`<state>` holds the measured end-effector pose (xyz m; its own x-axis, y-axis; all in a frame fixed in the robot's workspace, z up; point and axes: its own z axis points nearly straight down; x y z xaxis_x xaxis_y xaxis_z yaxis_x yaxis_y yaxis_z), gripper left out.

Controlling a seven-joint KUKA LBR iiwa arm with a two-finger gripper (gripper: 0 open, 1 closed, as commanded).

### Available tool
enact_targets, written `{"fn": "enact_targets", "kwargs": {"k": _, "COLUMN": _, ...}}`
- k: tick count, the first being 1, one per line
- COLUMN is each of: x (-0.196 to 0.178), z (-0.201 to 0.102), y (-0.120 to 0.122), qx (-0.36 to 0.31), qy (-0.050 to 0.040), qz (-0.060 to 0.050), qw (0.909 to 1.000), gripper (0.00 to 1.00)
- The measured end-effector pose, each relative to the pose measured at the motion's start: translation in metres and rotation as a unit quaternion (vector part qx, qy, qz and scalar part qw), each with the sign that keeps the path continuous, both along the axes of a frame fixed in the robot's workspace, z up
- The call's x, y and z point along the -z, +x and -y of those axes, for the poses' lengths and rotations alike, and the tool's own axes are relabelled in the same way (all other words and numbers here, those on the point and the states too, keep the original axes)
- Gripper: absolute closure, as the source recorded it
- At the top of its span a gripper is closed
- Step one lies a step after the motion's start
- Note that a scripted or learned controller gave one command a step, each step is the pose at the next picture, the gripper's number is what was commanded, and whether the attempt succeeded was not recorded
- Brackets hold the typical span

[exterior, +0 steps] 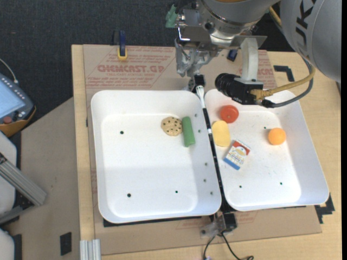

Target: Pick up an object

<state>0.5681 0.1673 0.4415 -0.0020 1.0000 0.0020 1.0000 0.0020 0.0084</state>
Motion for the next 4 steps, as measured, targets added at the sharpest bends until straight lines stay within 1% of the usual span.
{"fn": "enact_targets", "kwargs": {"k": 1, "x": 0.044, "z": -0.052, "y": -0.026, "qx": -0.002, "qy": -0.0011, "qz": -0.008, "qw": 1.0, "gripper": 1.0}}
{"fn": "enact_targets", "kwargs": {"k": 2, "x": 0.231, "z": -0.057, "y": -0.009, "qx": 0.001, "qy": -0.0037, "qz": -0.011, "qw": 0.9999, "gripper": 1.0}}
{"fn": "enact_targets", "kwargs": {"k": 3, "x": 0.145, "z": -0.044, "y": 0.082, "qx": 0.002, "qy": 0.0, "qz": 0.003, "qw": 1.0, "gripper": 1.0}}
{"fn": "enact_targets", "kwargs": {"k": 4, "x": 0.159, "z": -0.058, "y": 0.029, "qx": 0.0, "qy": -0.0012, "qz": -0.007, "qw": 1.0, "gripper": 1.0}}
